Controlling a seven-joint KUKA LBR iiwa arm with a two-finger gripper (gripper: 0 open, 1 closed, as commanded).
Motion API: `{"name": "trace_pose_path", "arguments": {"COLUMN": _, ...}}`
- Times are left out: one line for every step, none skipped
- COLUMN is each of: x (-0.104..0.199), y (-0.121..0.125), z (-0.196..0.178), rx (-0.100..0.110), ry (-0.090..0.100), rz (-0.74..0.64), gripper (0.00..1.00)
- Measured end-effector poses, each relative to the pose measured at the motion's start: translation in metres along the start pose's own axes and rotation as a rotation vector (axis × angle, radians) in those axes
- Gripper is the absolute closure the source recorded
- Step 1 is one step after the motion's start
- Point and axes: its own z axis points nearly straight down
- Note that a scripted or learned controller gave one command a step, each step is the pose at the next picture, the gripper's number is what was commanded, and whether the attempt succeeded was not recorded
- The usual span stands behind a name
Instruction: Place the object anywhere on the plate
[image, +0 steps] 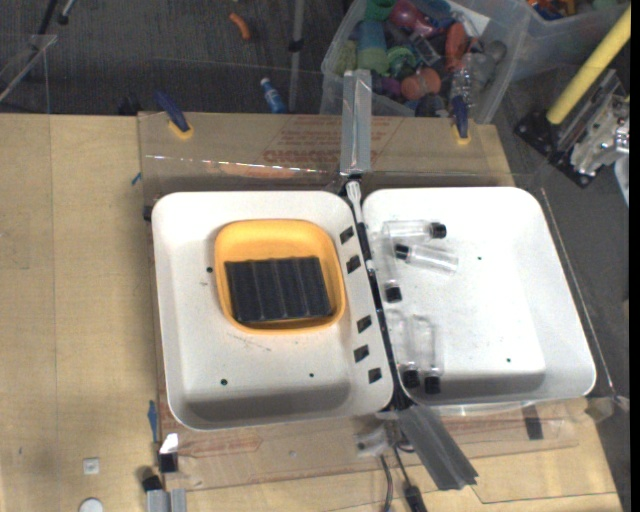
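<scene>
The dark ribbed block (278, 288) is seen lying flat inside the orange plate (272, 232), which is set in the left white bin (190, 370). Several clear vials (425, 258) with black caps are scattered in the right white bin (500, 300), on the side from which the arm reaches in. Whether the pincer is spread or pressed together cannot be told, so places relative to it cannot be given; the placing step is judged done if the block is the object meant, otherwise a vial must next be pinched and carried across to the plate.
</scene>
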Motion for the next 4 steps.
{"name": "trace_pose_path", "arguments": {"x": 0.0, "y": 0.0, "z": 0.0, "rx": 0.0, "ry": 0.0, "rz": 0.0, "gripper": 0.0}}
{"name": "trace_pose_path", "arguments": {"x": 0.003, "y": -0.001, "z": 0.077, "rx": -0.002, "ry": 0.005, "rz": -0.283, "gripper": 0.0}}
{"name": "trace_pose_path", "arguments": {"x": -0.006, "y": 0.002, "z": 0.128, "rx": -0.005, "ry": 0.005, "rz": -0.69, "gripper": 0.0}}
{"name": "trace_pose_path", "arguments": {"x": -0.006, "y": 0.003, "z": 0.138, "rx": -0.005, "ry": 0.006, "rz": -0.854, "gripper": 0.0}}
